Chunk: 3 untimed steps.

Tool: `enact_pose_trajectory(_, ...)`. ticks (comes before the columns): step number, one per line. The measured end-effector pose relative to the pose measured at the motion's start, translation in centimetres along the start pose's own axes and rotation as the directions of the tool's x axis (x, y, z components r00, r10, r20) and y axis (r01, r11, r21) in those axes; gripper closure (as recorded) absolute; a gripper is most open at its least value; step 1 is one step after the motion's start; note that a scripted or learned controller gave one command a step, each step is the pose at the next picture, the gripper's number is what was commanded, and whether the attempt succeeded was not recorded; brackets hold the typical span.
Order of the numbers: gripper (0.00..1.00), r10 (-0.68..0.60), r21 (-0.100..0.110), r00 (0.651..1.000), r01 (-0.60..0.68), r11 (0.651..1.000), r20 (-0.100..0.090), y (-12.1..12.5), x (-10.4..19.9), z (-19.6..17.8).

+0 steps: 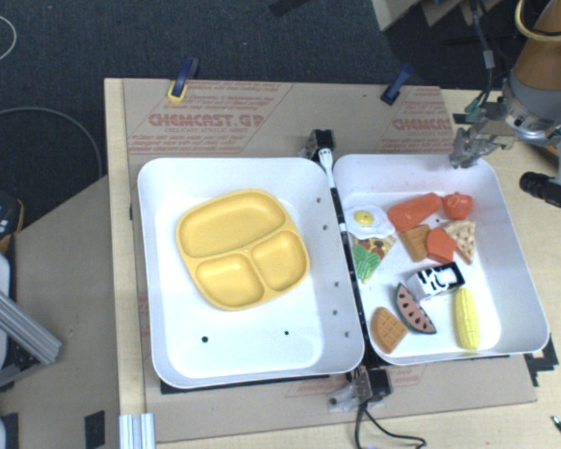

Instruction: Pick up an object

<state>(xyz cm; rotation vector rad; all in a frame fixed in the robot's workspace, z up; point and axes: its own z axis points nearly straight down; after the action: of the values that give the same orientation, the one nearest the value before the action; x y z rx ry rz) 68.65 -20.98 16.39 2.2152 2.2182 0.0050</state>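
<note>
The arm enters at the upper right of the frame, its orange band showing near the corner. The end effector (467, 148) hangs over the upper right rim of the right bin (533, 288), above the bin's back wall; nothing sits between its tips, and whether they are spread or pressed together I cannot tell at this size.

The right bin holds the toy food. A fried egg (365, 220) lies near its upper left, with a pizza slice (370, 253) carrying green just below it. An orange carrot (415, 210) and a red tomato (458, 204) sit in the upper middle, closest to the end effector but apart from it. A corn cob (467, 317) lies toward the lower right, a watermelon slice (414, 310) left of it, and a round cookie (388, 327) beside that.

The left bin (159, 279) holds a yellow divided plate (241, 248) near its centre. Both bins rest on the cardboard-covered worktop (262, 110).
</note>
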Motion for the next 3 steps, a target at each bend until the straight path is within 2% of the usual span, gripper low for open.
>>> enact_pose_trajectory(1,1.00,-0.001,-0.001,1.000,0.001,1.000,0.001,0.9,-0.7,-5.3)
enact_pose_trajectory(2,1.00,0.000,0.003,1.000,0.000,1.000,-0.001,1.0,-0.6,-6.2)
enact_pose_trajectory(3,1.00,-0.001,0.010,1.000,0.001,1.000,-0.004,-1.6,3.6,-5.3)
